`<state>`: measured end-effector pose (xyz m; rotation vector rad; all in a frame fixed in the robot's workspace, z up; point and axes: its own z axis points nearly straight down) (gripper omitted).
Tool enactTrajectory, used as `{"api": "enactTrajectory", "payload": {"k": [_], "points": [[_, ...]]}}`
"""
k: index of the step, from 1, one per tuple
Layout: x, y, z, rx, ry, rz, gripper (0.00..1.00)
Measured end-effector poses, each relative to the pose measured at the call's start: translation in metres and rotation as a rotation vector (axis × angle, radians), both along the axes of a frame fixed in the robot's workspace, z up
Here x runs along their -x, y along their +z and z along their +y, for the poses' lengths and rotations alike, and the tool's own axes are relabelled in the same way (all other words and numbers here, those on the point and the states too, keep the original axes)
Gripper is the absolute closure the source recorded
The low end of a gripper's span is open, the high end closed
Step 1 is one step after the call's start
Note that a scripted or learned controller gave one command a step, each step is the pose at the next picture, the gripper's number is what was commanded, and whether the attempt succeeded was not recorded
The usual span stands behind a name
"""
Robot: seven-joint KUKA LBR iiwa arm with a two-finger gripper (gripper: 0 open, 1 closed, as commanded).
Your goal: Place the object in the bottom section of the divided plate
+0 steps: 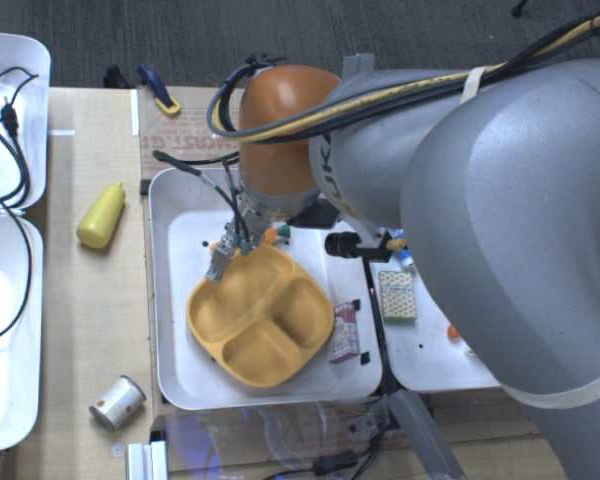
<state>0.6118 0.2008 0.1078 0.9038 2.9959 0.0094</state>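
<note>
Camera view puts my gripper at the plate's far-left rim, perhaps lining up over it; I cannot tell its state.

You have a mustard-yellow divided plate in a white bin. The arm is grey with an orange band. A yellow bottle lies on the tan bench, near a silver can.

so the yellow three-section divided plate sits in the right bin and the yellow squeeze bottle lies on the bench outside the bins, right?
Not quite. The camera view shows the yellow three-section divided plate in the left white bin, not the right one. The yellow squeeze bottle does lie on the bench outside the bins.
</note>
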Motion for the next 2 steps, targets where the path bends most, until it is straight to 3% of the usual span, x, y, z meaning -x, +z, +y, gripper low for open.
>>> {"api": "enactTrajectory", "payload": {"k": [1,2], "points": [[-0.018,0.148,0.023,0.002,-0.032,0.011,0.0],[0.069,0.232,0.028,0.003,-0.139,0.013,0.0]]}}
